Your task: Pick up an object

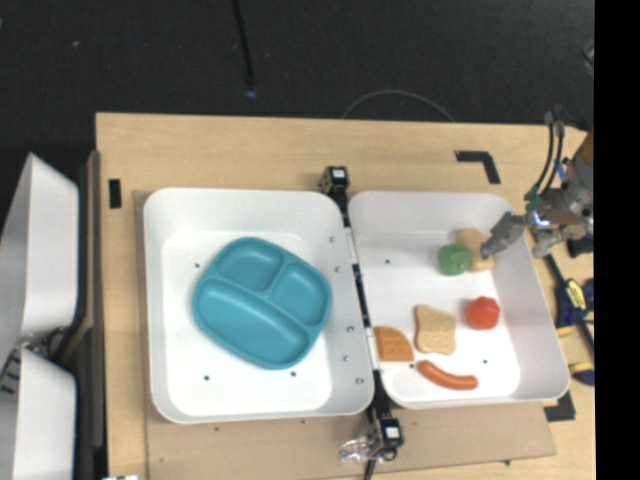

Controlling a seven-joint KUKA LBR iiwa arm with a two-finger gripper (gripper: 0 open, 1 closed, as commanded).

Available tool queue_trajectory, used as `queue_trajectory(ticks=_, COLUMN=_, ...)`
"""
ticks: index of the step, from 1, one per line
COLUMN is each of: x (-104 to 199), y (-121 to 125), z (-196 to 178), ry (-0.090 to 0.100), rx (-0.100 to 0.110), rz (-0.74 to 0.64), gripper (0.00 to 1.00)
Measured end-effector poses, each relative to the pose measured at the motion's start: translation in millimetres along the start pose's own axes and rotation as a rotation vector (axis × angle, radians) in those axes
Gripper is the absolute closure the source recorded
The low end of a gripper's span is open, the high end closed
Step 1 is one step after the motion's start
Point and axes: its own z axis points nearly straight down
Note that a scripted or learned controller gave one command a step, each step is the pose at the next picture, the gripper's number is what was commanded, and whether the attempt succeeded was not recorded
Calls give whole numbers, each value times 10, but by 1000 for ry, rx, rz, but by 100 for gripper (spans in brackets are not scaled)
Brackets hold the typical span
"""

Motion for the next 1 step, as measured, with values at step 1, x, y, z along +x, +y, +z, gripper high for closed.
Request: queue_trajectory(ticks=1, x=6, y=25, z=-78, ry=-3, rx=-12, rz=-3, gripper=0)
